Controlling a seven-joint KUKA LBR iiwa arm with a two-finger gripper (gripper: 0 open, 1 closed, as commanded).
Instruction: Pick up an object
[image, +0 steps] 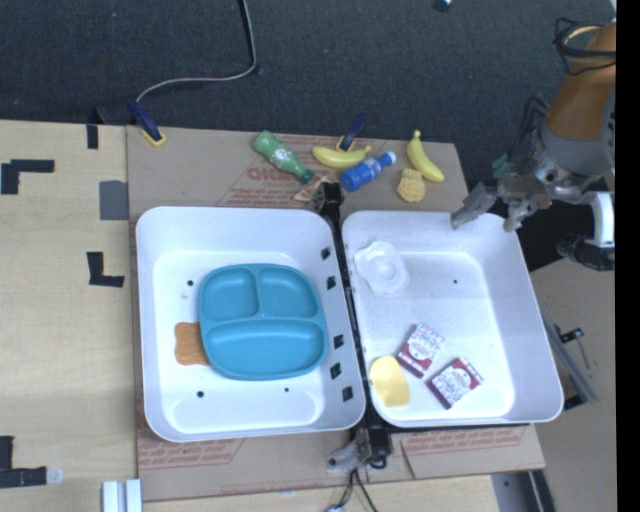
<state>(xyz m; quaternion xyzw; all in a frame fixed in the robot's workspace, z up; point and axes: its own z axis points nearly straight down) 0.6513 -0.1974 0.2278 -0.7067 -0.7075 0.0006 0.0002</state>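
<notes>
My gripper (490, 212) hangs over the far right corner of the right bin (500, 300), its two fingers spread open with nothing between them. In that bin lie a clear plastic cup (381, 267) near the back left, two small red and white packets (421, 349) (455, 381) toward the front, and a yellow piece (389, 382) at the front left. The left bin (165, 300) holds a blue divided plate (263, 320) with an orange-brown piece (188, 344) tucked at its left side.
Behind the bins on the cardboard lie a green bottle (282, 156), two yellow bananas (341, 156) (424, 158), a blue bottle (366, 171) and a small yellow item (410, 186). A clamp (147, 121) and cable sit at the back left.
</notes>
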